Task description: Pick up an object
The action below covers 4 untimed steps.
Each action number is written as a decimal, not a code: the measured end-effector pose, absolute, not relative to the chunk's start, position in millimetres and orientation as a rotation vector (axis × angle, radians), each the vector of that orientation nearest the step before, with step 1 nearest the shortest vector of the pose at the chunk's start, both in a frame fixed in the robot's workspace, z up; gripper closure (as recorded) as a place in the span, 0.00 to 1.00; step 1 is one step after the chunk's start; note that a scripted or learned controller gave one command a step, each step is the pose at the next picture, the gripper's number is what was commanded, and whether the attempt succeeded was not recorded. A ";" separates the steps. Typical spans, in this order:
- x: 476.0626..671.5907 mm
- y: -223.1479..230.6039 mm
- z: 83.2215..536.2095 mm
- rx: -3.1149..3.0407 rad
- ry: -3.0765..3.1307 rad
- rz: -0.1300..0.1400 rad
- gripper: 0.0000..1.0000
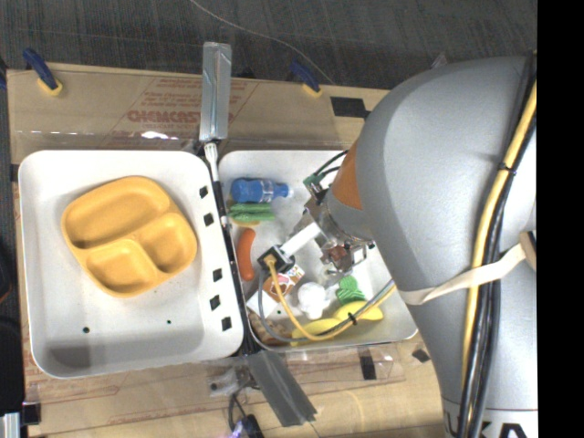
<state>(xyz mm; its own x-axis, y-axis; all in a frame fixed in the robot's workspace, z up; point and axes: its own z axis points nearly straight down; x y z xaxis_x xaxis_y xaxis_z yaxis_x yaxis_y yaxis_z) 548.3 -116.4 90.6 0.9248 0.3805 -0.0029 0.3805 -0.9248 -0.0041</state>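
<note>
Camera view: cardboard-covered bench (164, 108) on dark carpet carries two white bins; a yellow tray (130, 234) fills the left bin (36, 272). Pincer (339, 255) seemingly over the cluttered right bin (274, 164), its state unclear.

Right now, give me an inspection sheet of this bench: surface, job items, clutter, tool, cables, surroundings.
Surface: two white bins side by side on brown cardboard; left bin, right bin.
Job's things: in the right bin, a blue bottle, a green item, an orange item, a white item and a green toy.
Clutter: yellow divided tray in the left bin.
Tool: tool low over the right bin, fingers too hidden to judge.
Cables: yellow cable looping through the right bin.
Surroundings: blue clamps on the cardboard's far edge; dark floor.
</note>
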 end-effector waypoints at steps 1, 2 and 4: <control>547.4 -115.5 99.4 -3.073 -0.619 0.013 1.00; 521.7 -113.4 91.0 -3.093 -0.539 0.005 1.00; 604.5 -127.8 90.2 -3.122 -0.325 0.006 0.00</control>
<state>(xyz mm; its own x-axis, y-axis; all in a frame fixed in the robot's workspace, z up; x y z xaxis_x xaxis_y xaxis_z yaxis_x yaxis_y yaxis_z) 604.5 -127.8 90.2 0.9786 0.2059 -0.0037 0.2059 -0.9786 -0.0032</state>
